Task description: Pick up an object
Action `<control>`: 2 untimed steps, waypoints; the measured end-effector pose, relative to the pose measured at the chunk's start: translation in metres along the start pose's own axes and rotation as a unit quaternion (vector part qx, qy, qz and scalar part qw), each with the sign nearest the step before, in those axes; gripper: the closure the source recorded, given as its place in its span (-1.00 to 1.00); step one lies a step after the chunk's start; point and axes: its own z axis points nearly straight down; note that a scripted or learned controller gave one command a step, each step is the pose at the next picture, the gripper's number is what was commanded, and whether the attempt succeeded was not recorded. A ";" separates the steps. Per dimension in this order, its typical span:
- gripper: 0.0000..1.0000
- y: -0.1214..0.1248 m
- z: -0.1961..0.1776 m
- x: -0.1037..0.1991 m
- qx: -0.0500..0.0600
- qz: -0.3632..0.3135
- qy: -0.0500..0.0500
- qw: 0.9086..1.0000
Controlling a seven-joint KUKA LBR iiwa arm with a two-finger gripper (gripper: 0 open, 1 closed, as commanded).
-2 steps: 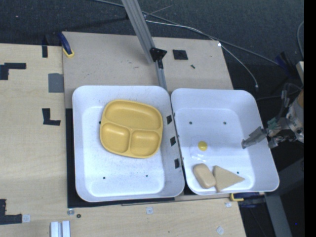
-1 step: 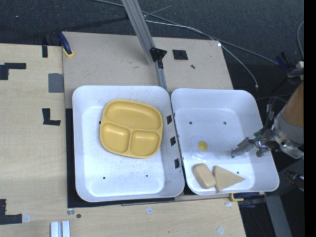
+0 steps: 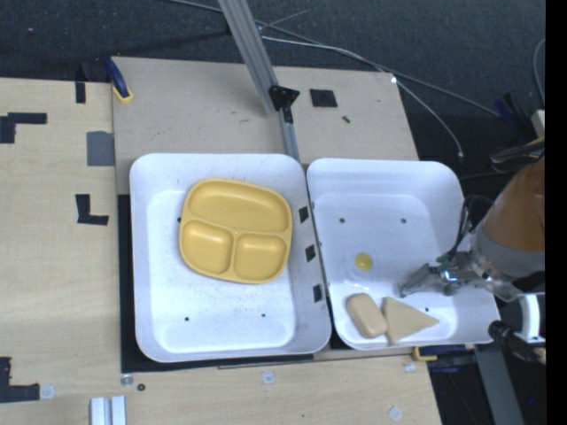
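My gripper [image 3: 411,284] reaches in from the right over the right bin [image 3: 390,177], low above its floor. Nothing shows in its grasp. Just below its tip, at the bin's front edge, lies a beige wedge-shaped piece [image 3: 408,320]. A beige rounded block [image 3: 364,315] rests against the wedge's left side. A small yellow round piece [image 3: 363,261] sits on the bin floor to the gripper's left, apart from it.
The left bin [image 3: 151,264] holds a yellow three-compartment plate [image 3: 236,230]. A grey metal bar [image 3: 252,47] slants down from the top to the gap between the bins. The arm's orange band [image 3: 523,215] hangs over the right bin's right rim.
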 end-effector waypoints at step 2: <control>1.00 0.001 -0.074 0.007 -0.005 -0.001 -0.002 1.000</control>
